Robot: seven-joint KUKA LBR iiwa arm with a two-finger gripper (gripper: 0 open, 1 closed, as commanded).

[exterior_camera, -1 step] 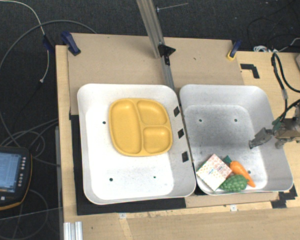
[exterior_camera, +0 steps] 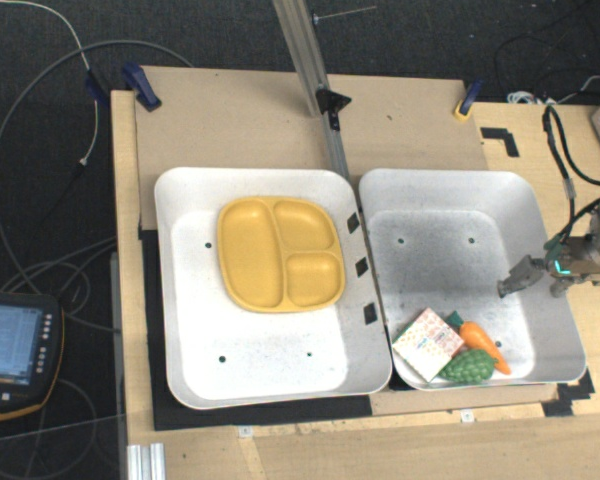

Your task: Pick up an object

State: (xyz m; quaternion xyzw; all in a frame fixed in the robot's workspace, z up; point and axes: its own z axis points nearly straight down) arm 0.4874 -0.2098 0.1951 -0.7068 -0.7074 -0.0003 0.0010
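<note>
Camera view from above, slanted: two white bins side by side on my bench. Left bin (exterior_camera: 180, 298) carries a yellow divided tray (exterior_camera: 280, 253), nothing I want there. Right bin (exterior_camera: 450, 208) has the pickables bunched in its near corner: a small printed card packet (exterior_camera: 428, 343), an orange carrot (exterior_camera: 478, 340), and a green bumpy vegetable (exterior_camera: 467, 368), all touching or overlapping. Gripper (exterior_camera: 515, 278) comes in at the right rim, dark fingers pointing left and a bit down into the bin; I see nothing between them, and whether they are spread or closed I cannot tell at this size. Key relation: the cluster lies toward the near edge and slightly left of the gripper, near but clearly apart, no contact. Carrot is the closest item, long axis running diagonally from upper left to lower right, roughly along the line the gripper would travel, so I judge a wrist turn is needed to close across it. Packet sits farthest left, tilted. Pick is not yet started, by my read; crowding in the corner risks a nudge instead of a grasp.
</note>
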